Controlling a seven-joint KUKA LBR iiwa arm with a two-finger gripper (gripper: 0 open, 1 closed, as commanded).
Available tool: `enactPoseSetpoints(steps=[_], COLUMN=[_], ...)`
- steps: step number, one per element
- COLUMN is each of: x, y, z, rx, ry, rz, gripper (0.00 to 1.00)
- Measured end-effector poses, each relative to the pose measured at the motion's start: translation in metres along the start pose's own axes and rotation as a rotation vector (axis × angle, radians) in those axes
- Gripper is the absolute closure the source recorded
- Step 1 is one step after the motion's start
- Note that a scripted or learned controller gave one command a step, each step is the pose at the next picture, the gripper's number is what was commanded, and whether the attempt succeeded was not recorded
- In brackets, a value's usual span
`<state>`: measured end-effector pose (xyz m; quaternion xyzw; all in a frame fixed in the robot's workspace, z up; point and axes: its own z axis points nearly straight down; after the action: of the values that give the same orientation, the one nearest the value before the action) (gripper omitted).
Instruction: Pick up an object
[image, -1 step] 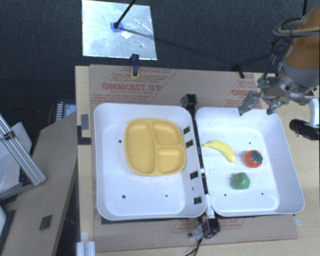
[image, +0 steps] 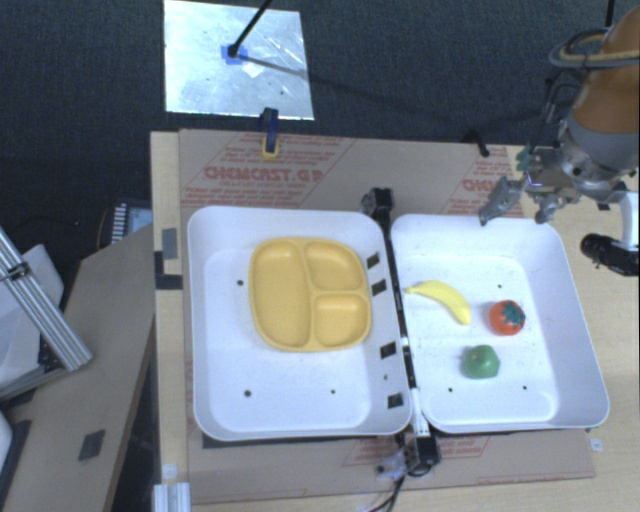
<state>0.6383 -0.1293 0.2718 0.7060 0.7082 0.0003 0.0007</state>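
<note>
Over the far right corner of the right bin, the arm reaches in from the right, its orange band showing above a grey wrist. The gripper hangs at that bin's back rim; its jaws stand apart, one finger pointing down to the left and the other just right of it, with nothing between them.

Below the jaws, on the white floor of the same bin, lie three small things. The banana is down and to the left of the jaws, lying at a slant with its tip toward the divider. The tomato, red with a green top, sits almost straight below the jaws, just right of the banana and apart from it. The green fruit lies further down still, a little left of the tomato, not touching it. All three are well apart from the jaws.

Far to the left of the jaws, past the black hinge strip joining the two bins, the left bin holds a yellow tray with three compartments, lying flat.

Both bins rest on a cardboard sheet printed in red, spread over the bench. Up and far left of the jaws, a shiny foil square lies on the dark floor.
</note>
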Motion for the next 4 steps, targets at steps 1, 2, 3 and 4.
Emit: enactPoseSetpoints(steps=[1, 2, 3, 4], x=[-0.004, -0.001, 0.002, 0.001], y=[-0.002, 0.008, 0.008, 0.010], z=[0.042, 0.092, 0.155, 0.140], rx=[0.002, 0.003, 0.004, -0.002], ry=[0.000, 0.000, 0.001, 0.000], rz=[0.002, -0.002, -0.001, -0.002], gripper=[0.00, 0.00, 0.00, 1.00])
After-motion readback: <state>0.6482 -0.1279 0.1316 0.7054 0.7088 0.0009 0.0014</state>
